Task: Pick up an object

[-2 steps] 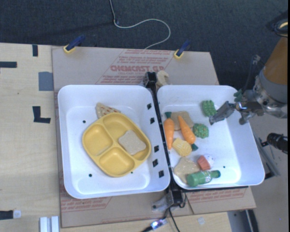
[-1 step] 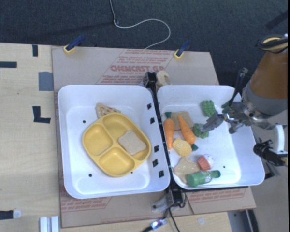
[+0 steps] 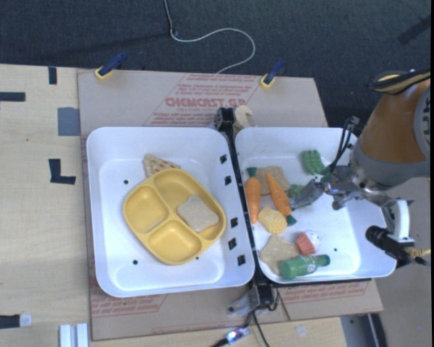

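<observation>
The arm (image 3: 398, 132) is running off the right edge. The yellow tray (image 3: 172, 215) is covering part of a cracker (image 3: 156, 165), and the gripper's (image 3: 304, 196) fingers are blurring together.

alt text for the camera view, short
A grey-and-orange arm reaches from the right over the right bin, gripper low beside two toy carrots among small toy foods. The left bin holds a yellow divided tray.

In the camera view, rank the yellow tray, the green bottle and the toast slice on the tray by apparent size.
Largest to smallest:
1. yellow tray
2. green bottle
3. toast slice
Bottle and toast look close; the bottle is longer, the toast wider, so that order is unsure.
</observation>
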`<state>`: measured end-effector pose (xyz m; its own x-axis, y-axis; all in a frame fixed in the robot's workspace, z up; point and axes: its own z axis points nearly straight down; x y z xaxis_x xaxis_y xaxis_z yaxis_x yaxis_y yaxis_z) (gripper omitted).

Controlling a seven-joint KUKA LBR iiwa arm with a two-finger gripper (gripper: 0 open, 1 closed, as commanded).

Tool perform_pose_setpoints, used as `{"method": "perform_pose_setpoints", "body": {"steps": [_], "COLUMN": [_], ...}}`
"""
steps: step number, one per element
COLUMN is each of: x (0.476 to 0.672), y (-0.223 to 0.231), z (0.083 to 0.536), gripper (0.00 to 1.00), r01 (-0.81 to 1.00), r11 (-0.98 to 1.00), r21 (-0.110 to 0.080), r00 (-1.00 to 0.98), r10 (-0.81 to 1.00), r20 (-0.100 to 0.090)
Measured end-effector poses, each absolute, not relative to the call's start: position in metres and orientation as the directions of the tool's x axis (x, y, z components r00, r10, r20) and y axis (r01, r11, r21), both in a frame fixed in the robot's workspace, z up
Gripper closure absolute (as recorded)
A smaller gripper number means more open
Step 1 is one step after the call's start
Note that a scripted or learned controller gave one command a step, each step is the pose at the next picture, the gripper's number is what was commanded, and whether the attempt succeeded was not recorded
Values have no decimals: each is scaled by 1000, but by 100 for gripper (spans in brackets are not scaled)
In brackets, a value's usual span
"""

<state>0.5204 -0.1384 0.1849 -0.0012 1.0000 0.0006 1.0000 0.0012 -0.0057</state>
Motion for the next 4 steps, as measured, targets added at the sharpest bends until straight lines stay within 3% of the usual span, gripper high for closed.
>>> {"method": "perform_pose_setpoints", "body": {"steps": [2, 3, 4], "x": [514, 519, 518], "y": [-139, -137, -128], "z": [89, 105, 163], "gripper": [0, 100, 100], "r01": [1000, 1000, 1000], "r11": [1, 3, 2], "r21": [-5, 6, 3], "r00": [-1, -3, -2], "r10": [1000, 1000, 1000], "r20": [4, 8, -1]}}
